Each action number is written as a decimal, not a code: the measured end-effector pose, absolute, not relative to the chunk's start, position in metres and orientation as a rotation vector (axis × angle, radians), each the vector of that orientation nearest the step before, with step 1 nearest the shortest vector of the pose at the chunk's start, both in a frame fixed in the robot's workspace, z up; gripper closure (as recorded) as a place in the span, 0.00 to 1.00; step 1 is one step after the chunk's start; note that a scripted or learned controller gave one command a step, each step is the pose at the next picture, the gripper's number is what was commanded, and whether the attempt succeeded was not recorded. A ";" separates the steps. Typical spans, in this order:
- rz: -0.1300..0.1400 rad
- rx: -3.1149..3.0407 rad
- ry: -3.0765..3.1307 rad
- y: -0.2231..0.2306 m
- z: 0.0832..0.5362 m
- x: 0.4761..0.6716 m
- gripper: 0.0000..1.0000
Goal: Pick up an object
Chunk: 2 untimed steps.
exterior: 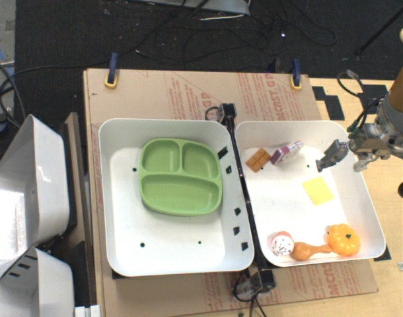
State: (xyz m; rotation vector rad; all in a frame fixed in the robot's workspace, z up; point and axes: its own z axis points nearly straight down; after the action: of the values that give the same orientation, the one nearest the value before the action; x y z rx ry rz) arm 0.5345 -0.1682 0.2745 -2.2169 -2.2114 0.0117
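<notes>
Cardboard covers the bench (188,88) under two white bins; the tool (333,156) hangs over the right bin's (360,183) far right edge, its grip state impossible to tell, near a yellow square (318,191) (lying flat, apart from it)

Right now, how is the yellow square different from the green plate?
The yellow square is small, flat and plain; the green plate is much bigger, with three compartments. The square lies in the right bin, the plate in the left bin. Both lie flat on the white floor.
</notes>
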 end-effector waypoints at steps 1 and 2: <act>0.001 -2.221 -2.222 -0.168 0.281 0.537 0.00; 0.005 -2.221 -2.217 -0.176 0.228 0.541 0.00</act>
State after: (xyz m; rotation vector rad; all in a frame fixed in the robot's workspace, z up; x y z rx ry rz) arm 0.5415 -0.1762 0.2281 -2.2207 -2.2172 0.0046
